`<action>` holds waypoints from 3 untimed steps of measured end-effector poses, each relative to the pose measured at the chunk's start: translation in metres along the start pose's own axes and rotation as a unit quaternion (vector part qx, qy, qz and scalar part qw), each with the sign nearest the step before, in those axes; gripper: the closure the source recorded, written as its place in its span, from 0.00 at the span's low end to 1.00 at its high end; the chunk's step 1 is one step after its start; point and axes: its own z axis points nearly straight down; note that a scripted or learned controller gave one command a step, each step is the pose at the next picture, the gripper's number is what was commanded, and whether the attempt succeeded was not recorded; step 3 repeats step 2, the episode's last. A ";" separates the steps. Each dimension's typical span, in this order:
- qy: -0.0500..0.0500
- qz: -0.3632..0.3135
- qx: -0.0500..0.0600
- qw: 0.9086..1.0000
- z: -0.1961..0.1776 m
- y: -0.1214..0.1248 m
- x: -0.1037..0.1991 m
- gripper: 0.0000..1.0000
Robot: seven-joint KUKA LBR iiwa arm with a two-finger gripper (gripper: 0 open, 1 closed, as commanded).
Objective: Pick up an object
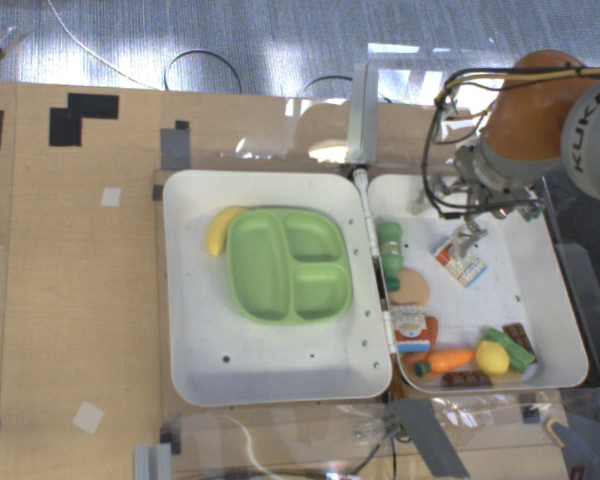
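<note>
My gripper [468, 234] hangs over the upper middle of the right bin [550, 298], below the grey wrist and the orange band. Directly under its tip lies a small red and white packet [460, 263] on the bin floor; I cannot tell whether the gripper touches it. A green bottle [388, 240] lies along the bin's left wall, with a tan round piece [411, 288] below it. Further down are a red and white carton [412, 329], a carrot [450, 360], a lemon [492, 358], a green vegetable [511, 347] and a brown bar [466, 378].
The left bin [190, 348] holds a green divided plate [285, 265] with a banana [220, 229] at its upper left edge. A ridge [372, 268] separates the two bins. Black cables [445, 168] loop beside the wrist. Tan bench surface lies to the left.
</note>
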 end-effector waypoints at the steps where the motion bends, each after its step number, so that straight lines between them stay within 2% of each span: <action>1: 0.004 0.076 -0.001 0.997 0.000 0.034 -0.022 0.00; 2: -0.002 0.084 0.000 0.996 -0.002 0.058 0.022 0.00; 3: -0.002 0.084 0.000 0.996 -0.002 0.058 0.022 0.00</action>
